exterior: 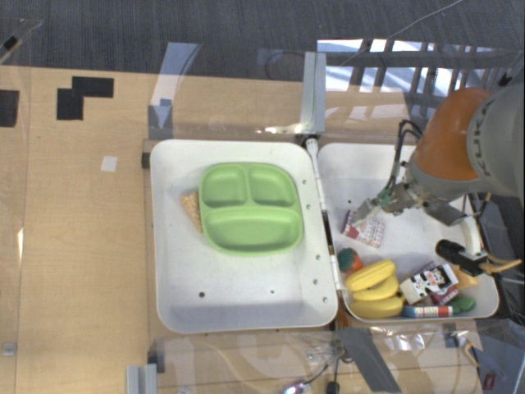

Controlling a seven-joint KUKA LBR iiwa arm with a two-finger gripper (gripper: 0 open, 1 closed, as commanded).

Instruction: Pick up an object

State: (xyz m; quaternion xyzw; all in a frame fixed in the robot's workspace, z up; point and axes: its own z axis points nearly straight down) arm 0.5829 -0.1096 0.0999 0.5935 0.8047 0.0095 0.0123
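Bench [74, 220] of pale wood bears two white bins [246, 302] before grey carpet [246, 6]; whether the jaws are open, I cannot tell.

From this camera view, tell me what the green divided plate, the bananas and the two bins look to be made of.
Green divided plate: likely moulded plastic, an even matte green with soft rounded ridges.
Bananas: probably plastic toy fruit, uniformly yellow and faintly glossy; real fruit can't be excluded.
Left bin and right bin: seemingly white plastic, smooth, with rounded corners.

Grey arm [502, 142] with orange band [447, 138], black cable [401, 150].
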